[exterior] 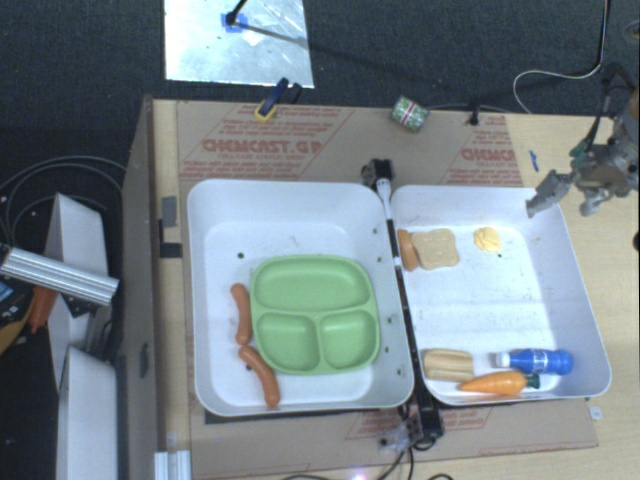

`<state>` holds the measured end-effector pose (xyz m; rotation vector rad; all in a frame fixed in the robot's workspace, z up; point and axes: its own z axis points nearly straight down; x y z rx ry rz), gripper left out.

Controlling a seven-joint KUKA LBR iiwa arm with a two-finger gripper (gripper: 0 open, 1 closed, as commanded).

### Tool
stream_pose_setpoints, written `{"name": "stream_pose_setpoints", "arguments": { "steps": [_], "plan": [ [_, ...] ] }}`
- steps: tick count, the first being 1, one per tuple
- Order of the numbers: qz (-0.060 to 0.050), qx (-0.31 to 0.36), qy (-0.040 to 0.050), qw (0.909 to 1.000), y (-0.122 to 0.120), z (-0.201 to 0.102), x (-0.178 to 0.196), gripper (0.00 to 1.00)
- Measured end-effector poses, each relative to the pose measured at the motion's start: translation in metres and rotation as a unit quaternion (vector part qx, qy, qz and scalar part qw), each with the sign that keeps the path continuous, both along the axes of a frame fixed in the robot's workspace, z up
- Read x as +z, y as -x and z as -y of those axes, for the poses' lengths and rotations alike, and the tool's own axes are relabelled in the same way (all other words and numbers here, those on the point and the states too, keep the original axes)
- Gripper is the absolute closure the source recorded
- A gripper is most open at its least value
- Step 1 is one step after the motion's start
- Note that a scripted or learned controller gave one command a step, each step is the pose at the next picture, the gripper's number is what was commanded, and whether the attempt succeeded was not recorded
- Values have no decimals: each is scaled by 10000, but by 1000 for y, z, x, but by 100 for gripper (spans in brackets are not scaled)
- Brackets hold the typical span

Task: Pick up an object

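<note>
A: Where is the tool [570, 196]?
B: Above the right bin's [575, 268] far right corner, fingers spread apart with nothing between them.
A: Contents of that bin?
B: Far end: bread slice [436, 248], what may be a sausage [407, 250] beside it, a yellow piece [487, 239]. Near end: bun [447, 363], carrot [492, 383], blue bottle [534, 361].
A: And the left bin [215, 238]?
B: A green divided plate [315, 313] with two sausages [240, 314] at its left

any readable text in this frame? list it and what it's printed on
"CHEMCAST GP" in red on the brown protective sheet under the bins, left of centre.
The same red print repeats at upper right, too faint to read in full.
Label on the blue-and-white bottle: too small to read.
</note>
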<state>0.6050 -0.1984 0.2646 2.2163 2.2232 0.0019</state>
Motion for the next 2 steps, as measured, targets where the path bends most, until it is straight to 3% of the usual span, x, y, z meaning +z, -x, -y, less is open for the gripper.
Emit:
{"name": "stream_pose_setpoints", "arguments": {
  "steps": [1,2],
  "plan": [
    [-9,10,-9,10000,-38,-46,-61,0],
    [-13,7,-9,10000,-40,-98,-134,0]
  ]
}}
